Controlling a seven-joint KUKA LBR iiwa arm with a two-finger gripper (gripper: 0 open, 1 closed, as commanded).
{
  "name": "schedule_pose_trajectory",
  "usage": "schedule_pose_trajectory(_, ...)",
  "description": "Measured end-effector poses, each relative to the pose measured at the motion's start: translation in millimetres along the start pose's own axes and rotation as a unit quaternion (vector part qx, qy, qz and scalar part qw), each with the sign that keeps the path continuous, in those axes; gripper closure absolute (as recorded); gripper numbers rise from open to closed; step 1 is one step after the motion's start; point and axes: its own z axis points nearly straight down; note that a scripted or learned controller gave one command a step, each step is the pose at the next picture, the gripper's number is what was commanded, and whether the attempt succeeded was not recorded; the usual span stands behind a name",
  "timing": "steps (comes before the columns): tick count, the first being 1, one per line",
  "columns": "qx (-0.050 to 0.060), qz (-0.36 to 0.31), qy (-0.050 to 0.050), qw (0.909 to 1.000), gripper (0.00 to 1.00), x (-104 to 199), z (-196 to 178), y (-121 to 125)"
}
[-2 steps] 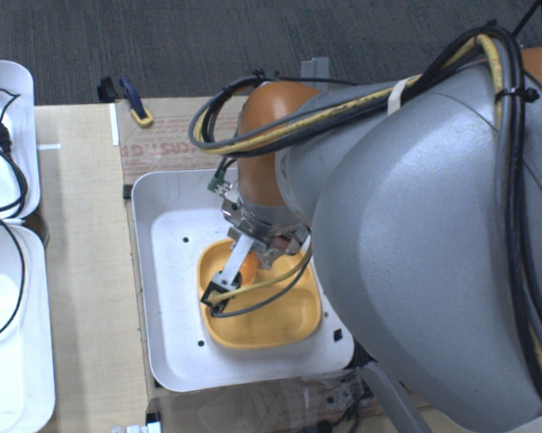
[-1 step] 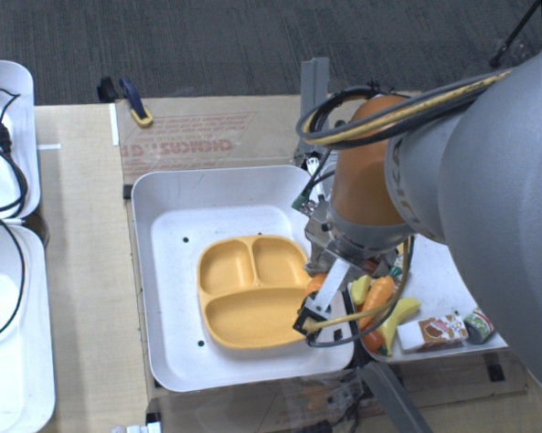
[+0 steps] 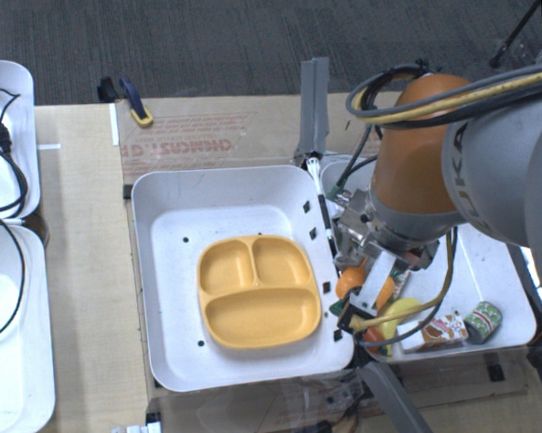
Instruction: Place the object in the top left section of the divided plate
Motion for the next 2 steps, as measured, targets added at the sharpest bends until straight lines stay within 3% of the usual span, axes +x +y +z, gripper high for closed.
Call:
schedule_pose_trajectory(1, 0.0, -0.044, -0.001, 0.999, 1.0, 93.0, -2.2, 5.9)
schedule_pose_trajectory(2, 0.001, -0.092, -0.001, 0.9957, 1.0, 164.1, 64.3, -29.8)
